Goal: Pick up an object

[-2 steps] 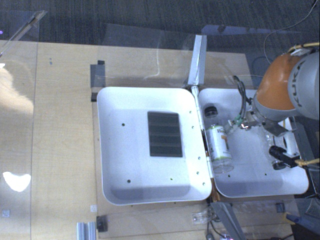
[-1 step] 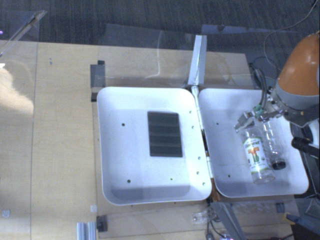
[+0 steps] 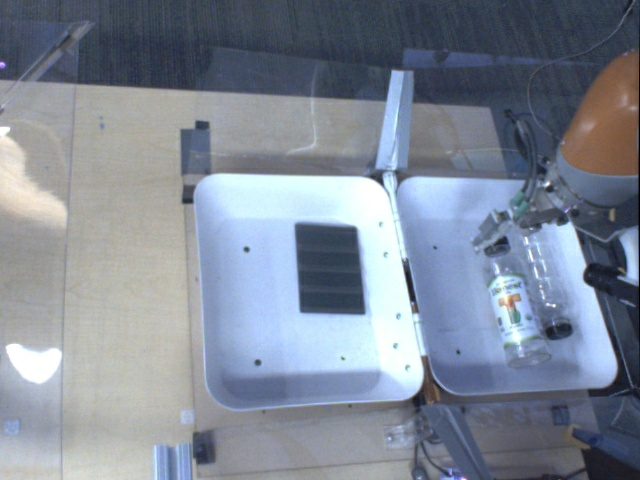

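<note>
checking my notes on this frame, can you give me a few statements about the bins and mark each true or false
1. A dark ribbed rectangular block lies in the left bin. True.
2. The labelled bottle lies in the left bin. False: it lies in the right bin.
3. The gripper is above the right bin, near the bottles' upper ends. True.
4. The labelled bottle stands upright. False: it lies on its side.
5. A clear bottle with a dark cap lies beside the labelled bottle. True.
6. The dark block rests against the right bin's rim. False: it sits near the middle of the left bin, apart from its walls.
</note>
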Controlling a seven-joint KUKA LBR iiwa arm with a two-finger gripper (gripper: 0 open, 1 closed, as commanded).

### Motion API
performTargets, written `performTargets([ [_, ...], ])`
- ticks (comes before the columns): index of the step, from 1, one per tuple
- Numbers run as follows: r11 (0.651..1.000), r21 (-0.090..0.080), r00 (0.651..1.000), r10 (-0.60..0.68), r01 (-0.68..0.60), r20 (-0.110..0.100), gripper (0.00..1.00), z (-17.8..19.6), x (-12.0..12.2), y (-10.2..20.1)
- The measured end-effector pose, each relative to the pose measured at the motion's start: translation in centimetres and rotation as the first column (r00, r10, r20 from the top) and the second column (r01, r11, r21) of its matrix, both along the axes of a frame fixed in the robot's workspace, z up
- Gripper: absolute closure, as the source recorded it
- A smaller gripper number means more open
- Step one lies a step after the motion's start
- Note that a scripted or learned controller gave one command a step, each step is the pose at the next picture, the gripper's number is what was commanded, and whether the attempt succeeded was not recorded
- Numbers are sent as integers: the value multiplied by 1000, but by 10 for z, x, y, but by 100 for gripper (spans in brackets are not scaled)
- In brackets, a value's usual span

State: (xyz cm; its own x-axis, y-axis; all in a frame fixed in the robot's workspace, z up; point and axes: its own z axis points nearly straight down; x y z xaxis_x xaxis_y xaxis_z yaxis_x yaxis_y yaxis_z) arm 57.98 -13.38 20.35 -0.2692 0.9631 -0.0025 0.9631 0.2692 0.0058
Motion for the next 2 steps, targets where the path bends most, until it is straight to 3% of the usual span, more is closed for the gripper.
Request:
performTargets([
  [1, 998, 0, 998, -57, 57, -1, 0, -55, -25, -36],
  [2, 990, 30, 991, -136, 136, -1, 0, -86, -27, -48],
])
